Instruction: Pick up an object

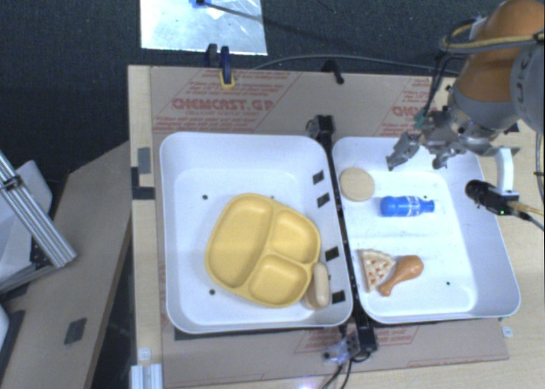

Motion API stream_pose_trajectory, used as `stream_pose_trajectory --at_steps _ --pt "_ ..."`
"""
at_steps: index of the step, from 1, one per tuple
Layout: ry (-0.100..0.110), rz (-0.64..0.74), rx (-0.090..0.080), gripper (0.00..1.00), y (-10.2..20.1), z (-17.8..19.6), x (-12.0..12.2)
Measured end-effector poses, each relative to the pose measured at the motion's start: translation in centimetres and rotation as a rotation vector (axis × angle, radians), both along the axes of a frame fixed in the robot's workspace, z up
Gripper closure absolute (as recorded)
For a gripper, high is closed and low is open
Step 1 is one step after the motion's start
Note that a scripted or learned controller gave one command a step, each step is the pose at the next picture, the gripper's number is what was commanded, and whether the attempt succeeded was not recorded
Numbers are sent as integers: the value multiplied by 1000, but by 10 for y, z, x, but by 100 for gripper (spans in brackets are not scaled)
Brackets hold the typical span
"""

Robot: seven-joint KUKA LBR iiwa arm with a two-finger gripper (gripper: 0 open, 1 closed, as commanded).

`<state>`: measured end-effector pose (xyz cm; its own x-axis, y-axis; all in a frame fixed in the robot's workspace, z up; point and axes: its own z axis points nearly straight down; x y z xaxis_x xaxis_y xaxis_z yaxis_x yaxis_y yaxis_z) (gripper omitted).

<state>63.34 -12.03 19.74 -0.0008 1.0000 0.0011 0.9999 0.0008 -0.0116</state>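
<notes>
While gripper [421,151] open: two bins [255,145], four items.

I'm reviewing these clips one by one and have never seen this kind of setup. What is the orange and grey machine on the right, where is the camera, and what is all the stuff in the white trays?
That is a robot arm reaching in from the right; its gripper, open with nothing between the fingers, hangs over the right bin. One fixed camera looks down at a slant on two shallow white bins side by side on a bench. The left bin holds a yellow divided plate with a pale bread roll against its edge. The right bin holds a round cookie, a blue bottle lying down, a pizza slice and a chicken drumstick, apparently toy food.
</notes>
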Motion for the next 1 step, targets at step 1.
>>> stream_pose_trajectory --at_steps 1 --pt "-13 2 -1 0 0 8 3"
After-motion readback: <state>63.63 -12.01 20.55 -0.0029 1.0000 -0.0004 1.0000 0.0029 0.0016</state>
